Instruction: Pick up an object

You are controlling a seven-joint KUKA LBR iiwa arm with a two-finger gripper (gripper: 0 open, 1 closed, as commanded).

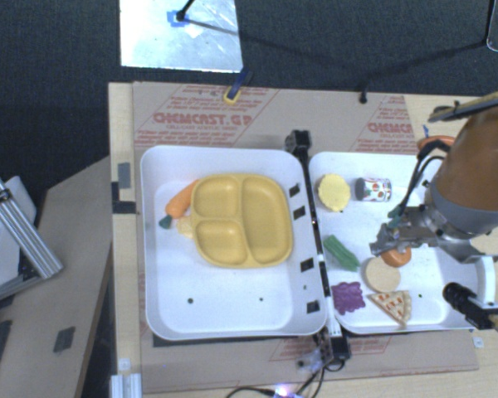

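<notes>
My gripper hangs low over the right bin, near its middle. Right under it lies a small orange round piece, partly covered by the gripper. A tan round disc lies just in front of that piece. Around them are a green pickle, a purple grape bunch, a pizza slice, a yellow round fruit and a small can on its side.
The left bin holds a yellow divided plate, with a carrot against the plate's left edge. A black divider with clips runs between the bins. The arm's grey and orange body covers the right bin's far right side.
</notes>
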